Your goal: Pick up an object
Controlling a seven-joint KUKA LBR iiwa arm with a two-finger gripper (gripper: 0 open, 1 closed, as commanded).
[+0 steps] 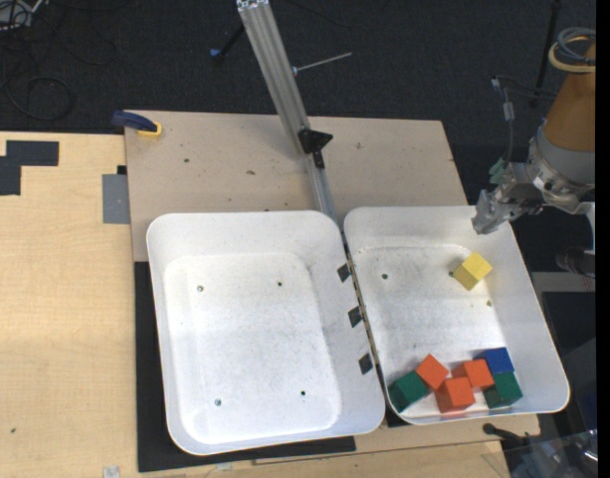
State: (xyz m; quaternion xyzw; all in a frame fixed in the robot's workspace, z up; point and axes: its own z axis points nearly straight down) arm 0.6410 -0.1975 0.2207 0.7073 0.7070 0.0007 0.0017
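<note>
The gripper [487,217] hangs over the upper right edge of the right bin [414,232], at the end of the grey arm [563,157] that comes in from the right. Whether it is open or closed I cannot tell, because it appears small and blurred. Nothing is seen held in it.

The nearest object is a yellow cube [472,271]. It lies alone on the floor of the right bin, a little below the gripper and slightly to its left, near it but apart from it.

The other blocks are together in the lower right corner of the same bin, well apart from the gripper. There are three orange blocks: one [432,371] on the left, one [478,372] more to the right, and one [456,394] below and between them. A dark green block [409,390] lies at the left of the group and another green block [504,392] at the right. A blue block [498,359] sits at the top right of the group, touching the orange one beside it.

The left bin [250,327] stands just beside the right one.
</note>
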